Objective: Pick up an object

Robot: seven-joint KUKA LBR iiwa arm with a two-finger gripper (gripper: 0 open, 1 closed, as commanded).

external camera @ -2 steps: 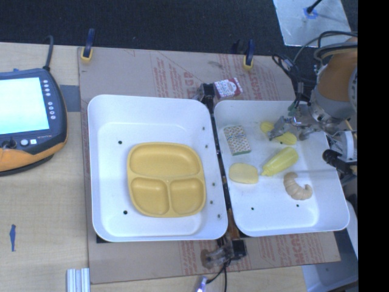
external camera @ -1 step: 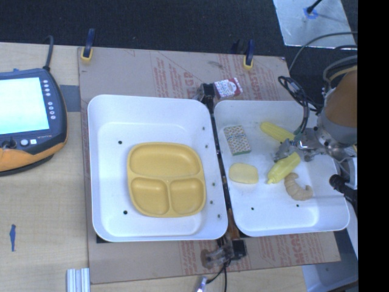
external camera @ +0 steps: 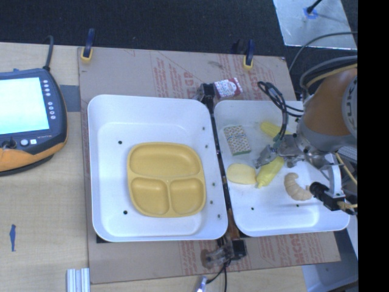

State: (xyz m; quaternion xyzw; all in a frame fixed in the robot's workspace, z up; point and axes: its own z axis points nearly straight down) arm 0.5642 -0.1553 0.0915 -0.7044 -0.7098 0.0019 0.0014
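right bin (external camera: 285,224): 5 items | left bin (external camera: 103,163): 1 tray (external camera: 166,179) | gripper (external camera: 271,156): state unclear

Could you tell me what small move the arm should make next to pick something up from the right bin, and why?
Probably a short descent onto the yellow corn-like piece. The gripper sits right at its upper end in the right bin, and nothing shows between its fingers. The pale yellow piece touches the corn's left side, so a straight drop seems safer than sweeping sideways.
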